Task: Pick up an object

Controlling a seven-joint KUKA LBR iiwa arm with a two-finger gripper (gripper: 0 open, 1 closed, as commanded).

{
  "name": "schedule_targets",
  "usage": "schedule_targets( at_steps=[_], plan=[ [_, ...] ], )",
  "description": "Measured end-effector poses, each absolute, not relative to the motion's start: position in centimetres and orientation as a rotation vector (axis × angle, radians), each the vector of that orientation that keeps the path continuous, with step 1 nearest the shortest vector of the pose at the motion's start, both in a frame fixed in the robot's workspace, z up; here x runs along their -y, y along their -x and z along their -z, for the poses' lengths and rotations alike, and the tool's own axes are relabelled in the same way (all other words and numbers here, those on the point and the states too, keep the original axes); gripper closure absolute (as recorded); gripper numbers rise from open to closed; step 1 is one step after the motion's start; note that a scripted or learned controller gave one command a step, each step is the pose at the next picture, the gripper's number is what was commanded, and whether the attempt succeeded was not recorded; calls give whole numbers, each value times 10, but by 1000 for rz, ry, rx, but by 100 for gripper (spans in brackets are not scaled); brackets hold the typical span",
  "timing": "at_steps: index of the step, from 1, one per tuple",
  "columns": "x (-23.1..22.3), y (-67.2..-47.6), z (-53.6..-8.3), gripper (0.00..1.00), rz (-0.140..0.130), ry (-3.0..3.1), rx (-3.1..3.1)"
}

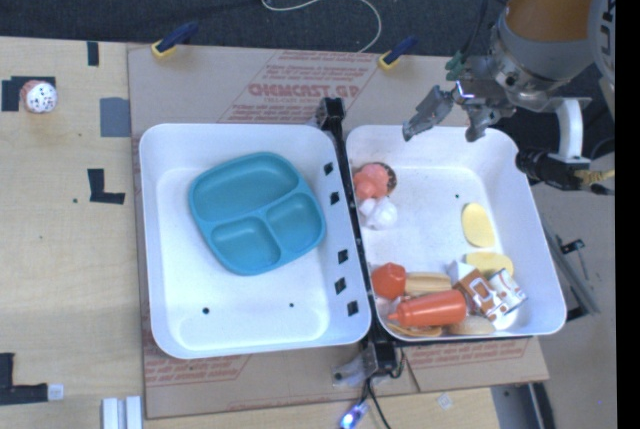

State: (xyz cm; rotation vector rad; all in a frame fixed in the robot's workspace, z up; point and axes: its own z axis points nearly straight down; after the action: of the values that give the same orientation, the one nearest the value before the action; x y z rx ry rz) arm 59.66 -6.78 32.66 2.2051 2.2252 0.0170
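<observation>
Objects for picking — a pink toy (372,180), yellow pieces (478,224) and a red-orange cluster (430,305) — all lie untouched in the right bin (527,179), while the tool (452,115) hangs above its far rim, spread open and empty, the grasp not yet begun.

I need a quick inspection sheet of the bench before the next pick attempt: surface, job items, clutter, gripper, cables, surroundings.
Surface: cardboard sheet on a wooden bench, bearing the left bin and the right bin side by side.
Job's things: right bin holds a pink toy, a yellow piece, a red piece, an orange carrot-like toy and a patterned box.
Clutter: blue divided plate in the left bin.
Gripper: gripper open, above the right bin's far edge, holding nothing.
Cables: white cable looping behind the cardboard.
Surroundings: small die-like ball far left; two clamps at the cardboard's far edge.
</observation>
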Motion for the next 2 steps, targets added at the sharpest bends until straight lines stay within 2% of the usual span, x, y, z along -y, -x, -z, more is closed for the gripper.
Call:
schedule_targets(
  at_steps=[1,2],
  plan=[
    [71,-595,-328,100,2,-2217,-2226],
    [92,-530,-297,100,8,-2229,-2221]
  ],
)
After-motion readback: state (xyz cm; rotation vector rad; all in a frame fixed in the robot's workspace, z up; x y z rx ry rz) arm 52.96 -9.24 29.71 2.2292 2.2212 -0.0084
